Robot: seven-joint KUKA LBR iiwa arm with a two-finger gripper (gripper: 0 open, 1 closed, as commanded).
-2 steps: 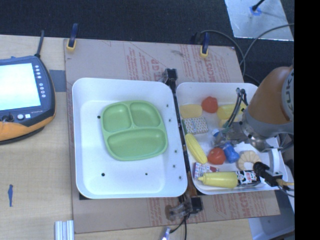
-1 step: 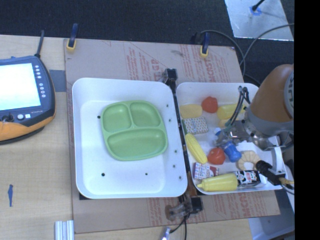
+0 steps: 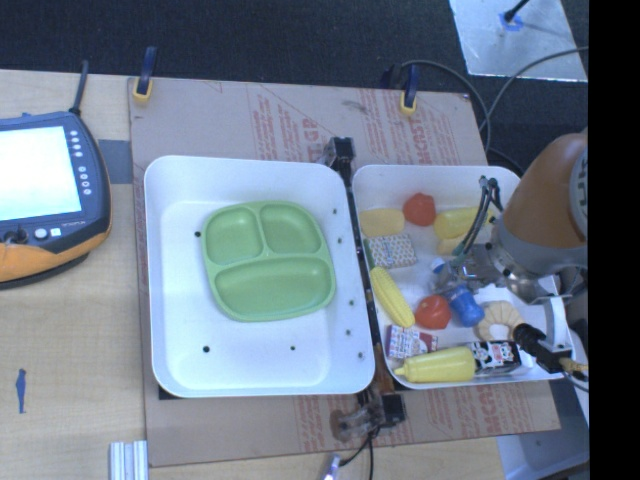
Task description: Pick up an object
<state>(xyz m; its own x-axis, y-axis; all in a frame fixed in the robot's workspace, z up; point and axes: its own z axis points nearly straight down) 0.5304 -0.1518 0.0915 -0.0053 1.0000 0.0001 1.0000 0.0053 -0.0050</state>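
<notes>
Fingers of our gripper (image 3: 455,268) are hard to see, so we cannot tell their gap. They hang just above the blue toy (image 3: 466,307). We should drop straight, then squeeze.

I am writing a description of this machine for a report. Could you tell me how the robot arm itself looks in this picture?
The arm is a thick rounded body, orange on its large band with grey below. A thin black cable loops beside it. Its lower end is metallic grey with dark parts, leading to the gripper over the right bin. A white and black piece sticks out near the bin's edge.
</notes>
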